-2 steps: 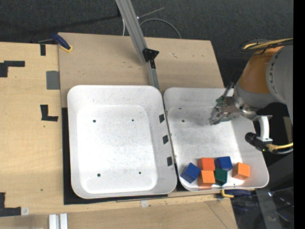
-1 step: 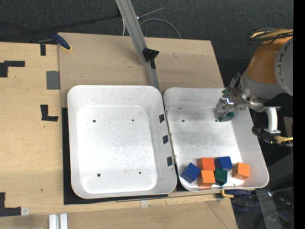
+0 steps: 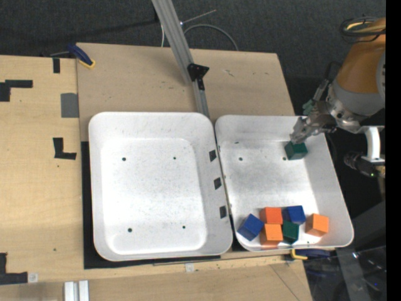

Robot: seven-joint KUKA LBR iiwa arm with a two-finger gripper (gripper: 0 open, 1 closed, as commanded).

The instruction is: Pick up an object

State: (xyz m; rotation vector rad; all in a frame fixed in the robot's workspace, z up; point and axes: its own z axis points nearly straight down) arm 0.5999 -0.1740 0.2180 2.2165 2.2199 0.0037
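Note:
My gripper (image 3: pixel 301 132) hangs over the back right part of the right bin (image 3: pixel 263 187). A dark green block (image 3: pixel 296 149) sits just below its fingertips, touching or nearly touching them. I cannot make out whether the block is between the fingers. Along the right bin's front edge lies a cluster of blocks: a blue one (image 3: pixel 250 226), an orange one (image 3: pixel 272 214), another blue one (image 3: pixel 294 214), an orange one (image 3: pixel 272 232), a green one (image 3: pixel 290 231) and an orange one (image 3: pixel 317 224).
The left bin (image 3: pixel 150 187) adjoins the right bin. A slanted metal pole (image 3: pixel 178 39) crosses above the bench behind the bins. The arm's orange band (image 3: pixel 362 64) is at the right edge.

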